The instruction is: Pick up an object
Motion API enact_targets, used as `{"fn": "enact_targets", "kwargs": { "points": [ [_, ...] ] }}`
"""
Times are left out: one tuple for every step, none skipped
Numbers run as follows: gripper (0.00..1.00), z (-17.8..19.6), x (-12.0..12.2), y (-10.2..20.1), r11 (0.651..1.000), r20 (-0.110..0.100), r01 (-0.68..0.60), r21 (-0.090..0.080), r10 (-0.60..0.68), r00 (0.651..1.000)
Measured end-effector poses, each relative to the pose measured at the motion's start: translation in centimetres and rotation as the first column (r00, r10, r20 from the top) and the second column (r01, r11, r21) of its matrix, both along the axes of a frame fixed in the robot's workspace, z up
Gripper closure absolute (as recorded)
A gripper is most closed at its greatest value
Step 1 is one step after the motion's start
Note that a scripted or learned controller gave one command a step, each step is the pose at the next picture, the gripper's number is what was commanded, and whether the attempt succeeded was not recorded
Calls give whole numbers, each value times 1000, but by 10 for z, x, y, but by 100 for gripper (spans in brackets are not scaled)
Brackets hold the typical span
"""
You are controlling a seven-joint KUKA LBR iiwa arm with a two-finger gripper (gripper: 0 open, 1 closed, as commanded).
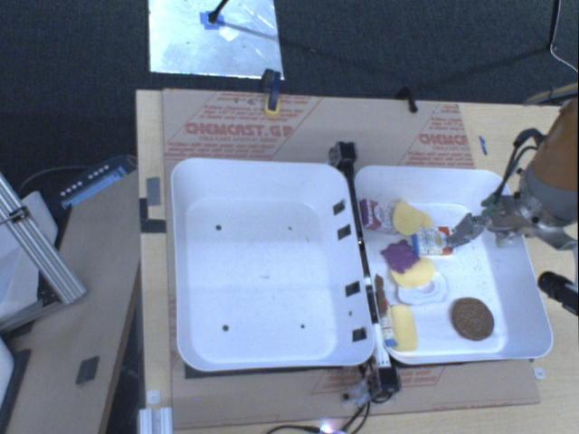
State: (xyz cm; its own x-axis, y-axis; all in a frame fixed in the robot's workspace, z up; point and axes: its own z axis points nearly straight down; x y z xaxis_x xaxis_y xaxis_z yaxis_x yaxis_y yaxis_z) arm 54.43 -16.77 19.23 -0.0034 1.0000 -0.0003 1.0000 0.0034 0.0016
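Observation:
My gripper (460,230) reaches in from the right and hangs over the right bin (516,278), its tip close to a small orange and white packet (432,240). Left of that packet lie a yellow piece (411,216) and a white and maroon pouch (374,213). A purple shape (399,255) rests on another yellow piece (417,274). A round brown cookie (472,318) sits near the bin's front right. A pale yellow block (403,326) lies at the front left of this bin.
The left bin (262,260) stands beside the right one, with a black divider clip strip (362,260) between them. Cardboard (235,125) lies under both bins. A yellow clamp (270,93) sits at the back edge. Grey equipment (36,251) stands at far left.

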Motion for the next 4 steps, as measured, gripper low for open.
{"fn": "enact_targets", "kwargs": {
  "points": [
    [0,-113,-17,67,1000,-6,-5,4,5,1000],
    [0,-107,44,71,1000,5,-4,0,4,1000],
    [0,-107,98,76,1000,-3,-2,1,2,1000],
    [100,-95,98,75,1000,3,-4,-1,4,1000]
  ]
}}
